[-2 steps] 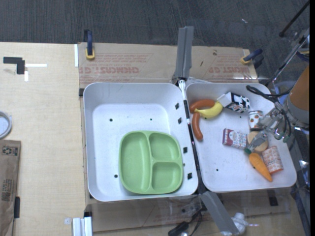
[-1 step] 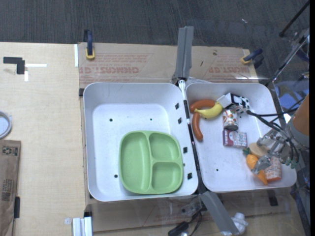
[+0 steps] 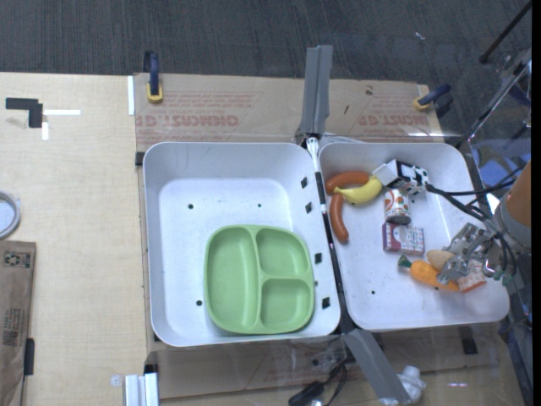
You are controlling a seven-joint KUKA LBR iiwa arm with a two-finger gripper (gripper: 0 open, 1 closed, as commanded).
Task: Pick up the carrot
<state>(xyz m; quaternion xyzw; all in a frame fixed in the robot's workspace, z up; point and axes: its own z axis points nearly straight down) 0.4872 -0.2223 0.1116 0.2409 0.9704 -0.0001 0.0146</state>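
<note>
Gripper (image 3: 461, 259): over carrot (image 3: 425, 273); finger state cannot be told.
Carrot: right end hidden.
Bins (image 3: 161, 227): two.
Tray (image 3: 258, 279): one.

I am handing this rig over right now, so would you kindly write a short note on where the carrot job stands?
Tool: low in the right bin, right over the carrot's far end; whether it is open or shut cannot be made out.
Carrot: lying on the right bin's floor near the front right corner, beside a small red packet.
Nearby: banana, two sausages and a can further back. The green divided plate sits in the left bin.
Done: tool brought to the carrot.
Left: confirm a grip and lift it.
</note>
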